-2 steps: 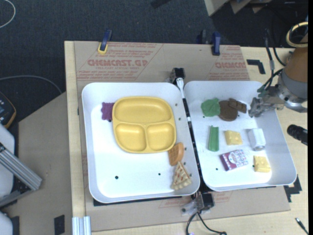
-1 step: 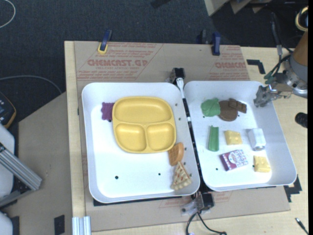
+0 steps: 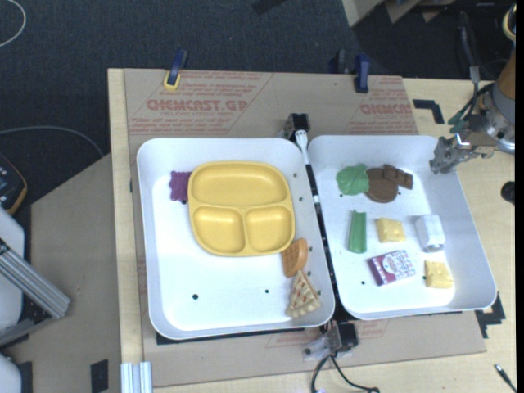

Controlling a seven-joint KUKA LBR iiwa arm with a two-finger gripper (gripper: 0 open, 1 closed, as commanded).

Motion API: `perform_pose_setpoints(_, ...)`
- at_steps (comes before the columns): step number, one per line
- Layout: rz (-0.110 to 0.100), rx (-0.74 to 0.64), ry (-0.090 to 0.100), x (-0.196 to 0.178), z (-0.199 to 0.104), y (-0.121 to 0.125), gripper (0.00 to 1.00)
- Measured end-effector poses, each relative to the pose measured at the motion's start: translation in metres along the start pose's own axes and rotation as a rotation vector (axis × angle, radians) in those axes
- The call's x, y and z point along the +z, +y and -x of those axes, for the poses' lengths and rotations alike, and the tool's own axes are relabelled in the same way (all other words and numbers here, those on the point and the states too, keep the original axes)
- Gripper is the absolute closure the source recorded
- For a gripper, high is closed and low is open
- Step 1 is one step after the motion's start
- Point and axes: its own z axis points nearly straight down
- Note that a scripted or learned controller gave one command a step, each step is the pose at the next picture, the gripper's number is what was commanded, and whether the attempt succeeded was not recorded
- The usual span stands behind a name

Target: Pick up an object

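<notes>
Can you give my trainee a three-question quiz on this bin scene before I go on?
1. True or false: the yellow tray lies in the right bin.
2. Which item sits directly against the tray's left edge? A purple piece B waffle cone C green stick
3. Where is the gripper: over the left bin, or at the right bin's far right corner?

Key: 1 false; 2 A; 3 far right corner.

Robotics lab, clamped bench [image 3: 246, 97], floor cables [image 3: 49, 133]

Two shallow white bins: left bin [image 3: 164, 219], right bin [image 3: 467, 244]. One yellow three-compartment plastic tray [image 3: 241, 207]. Two small yellow blocks, one [image 3: 390, 231] farther, one [image 3: 438, 274] nearer. One green stick [image 3: 358, 232].
</notes>
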Motion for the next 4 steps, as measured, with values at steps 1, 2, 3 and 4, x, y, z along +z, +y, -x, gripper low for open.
perform_pose_setpoints(1, 0.0, -0.005, 0.003, -0.01, -0.05, 0.018, 1.0)
perform_pose_setpoints(2, -0.007, -0.005, 0.005, 0.005, -0.104, 0.033, 1.0)
perform_pose_setpoints(3, -0.001, -0.004, 0.004, -0.003, -0.147, 0.05, 1.0)
perform_pose_setpoints(4, -0.002, -0.002, 0.003, -0.005, -0.175, 0.051, 1.0)
